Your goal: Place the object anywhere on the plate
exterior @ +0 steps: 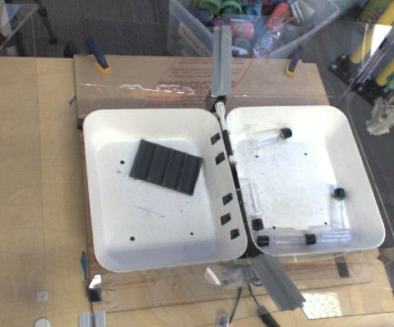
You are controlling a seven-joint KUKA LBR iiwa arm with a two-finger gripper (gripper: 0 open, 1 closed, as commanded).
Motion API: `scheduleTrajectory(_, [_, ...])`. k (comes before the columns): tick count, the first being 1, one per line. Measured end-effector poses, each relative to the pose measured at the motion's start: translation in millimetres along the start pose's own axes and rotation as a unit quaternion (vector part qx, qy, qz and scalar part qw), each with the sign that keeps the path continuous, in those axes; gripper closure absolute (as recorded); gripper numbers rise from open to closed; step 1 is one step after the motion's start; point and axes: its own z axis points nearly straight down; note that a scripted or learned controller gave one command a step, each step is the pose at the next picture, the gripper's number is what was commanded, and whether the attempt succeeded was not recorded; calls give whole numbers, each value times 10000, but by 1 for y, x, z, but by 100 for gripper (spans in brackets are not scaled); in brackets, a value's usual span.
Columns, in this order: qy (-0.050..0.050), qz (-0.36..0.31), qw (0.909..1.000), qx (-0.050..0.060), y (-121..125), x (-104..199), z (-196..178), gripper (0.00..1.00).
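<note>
The scene is viewed by a single fixed camera set above the tabletop (26, 182), looking down at a slant. Both bins are taken in whole: the left bin (108, 244) and the right bin (360, 176) are framed about the central divider (225, 176). Beyond the divider, a clear tub of toys (183, 19) is seen at the far edge. The height is probably moderate, since small detail is rendered softly.

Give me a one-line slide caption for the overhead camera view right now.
Dark ribbed plate lies in the left bin; clear capped tubes scattered in the right bin.
</note>
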Motion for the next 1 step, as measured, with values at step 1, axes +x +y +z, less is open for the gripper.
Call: scheduleTrajectory(1, [-1, -1, 10000, 5, 0, 0, 0, 0])
